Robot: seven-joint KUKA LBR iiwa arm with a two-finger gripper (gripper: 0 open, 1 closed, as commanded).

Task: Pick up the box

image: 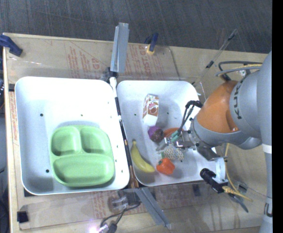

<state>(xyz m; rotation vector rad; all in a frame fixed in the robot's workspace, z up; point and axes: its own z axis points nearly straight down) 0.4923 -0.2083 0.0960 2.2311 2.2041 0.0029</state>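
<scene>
The box (151, 106), small, white with an orange-brown print, lies in the upper middle of the right bin (180, 89). My gripper (174, 142) reaches in from the right and hangs low over the cluster of items in the lower middle of that bin, below and to the right of the box and clearly apart from it. The arm's grey and orange wrist (219, 115) covers the bin's right side.
Near the gripper lie a purple item (155, 133), an orange-red item (170, 131), a speckled mesh-like object (172, 153), a red pepper (166, 166) and a banana (140, 159). The left bin (34, 96) holds a green divided tray (82, 155).
</scene>
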